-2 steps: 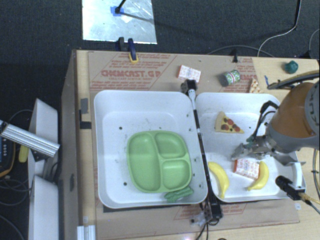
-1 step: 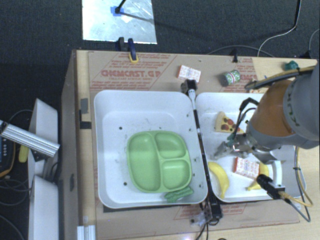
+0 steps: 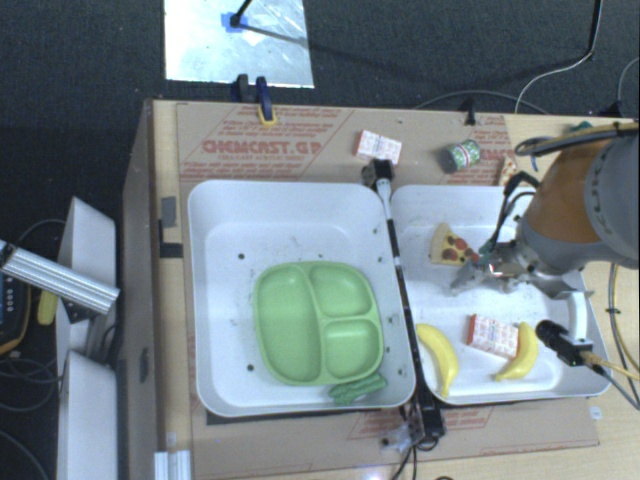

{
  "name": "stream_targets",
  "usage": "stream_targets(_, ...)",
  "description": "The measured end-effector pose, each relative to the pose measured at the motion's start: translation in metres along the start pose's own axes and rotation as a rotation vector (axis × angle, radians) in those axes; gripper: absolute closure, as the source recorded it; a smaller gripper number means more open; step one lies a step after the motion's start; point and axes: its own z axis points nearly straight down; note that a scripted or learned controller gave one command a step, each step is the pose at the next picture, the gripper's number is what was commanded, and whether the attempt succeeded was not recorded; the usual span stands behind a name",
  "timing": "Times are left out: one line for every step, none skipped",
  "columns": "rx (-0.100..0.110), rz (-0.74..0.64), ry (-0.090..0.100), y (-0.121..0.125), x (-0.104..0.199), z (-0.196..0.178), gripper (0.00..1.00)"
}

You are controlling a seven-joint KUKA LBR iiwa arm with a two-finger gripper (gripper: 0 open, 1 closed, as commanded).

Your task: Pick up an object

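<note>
The gripper (image 3: 478,271) hangs low inside the right bin (image 3: 560,393), its metal fingers pointing toward the bin divider; whether they are parted or closed cannot be told, and nothing shows between them. Behind it the arm (image 3: 575,208) bends in from the right, its orange band just above the wrist.

Just beyond the fingertips, up and toward the divider, lies a pizza slice (image 3: 447,246). Below the gripper sits a small red and white packet (image 3: 492,334), with a banana (image 3: 440,355) on its divider side and a second banana (image 3: 518,354) on its outer side.

Past the divider, the left bin (image 3: 225,228) holds a green divided plate (image 3: 318,322), with a green item (image 3: 357,387) at the plate's near edge. Bare white floor lies around the gripper.
</note>
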Motion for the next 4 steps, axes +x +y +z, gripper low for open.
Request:
stream_targets(-0.001, -0.004, 0.002, 0.067, 0.037, 0.000, 0.00)
stream_targets(0.008, -0.004, 0.003, 0.106, 0.031, -0.001, 0.00)
stream_targets(-0.002, -0.004, 0.001, 0.108, 0.031, -0.043, 0.00)
stream_targets(0.001, -0.004, 0.001, 0.108, 0.051, -0.015, 0.00)
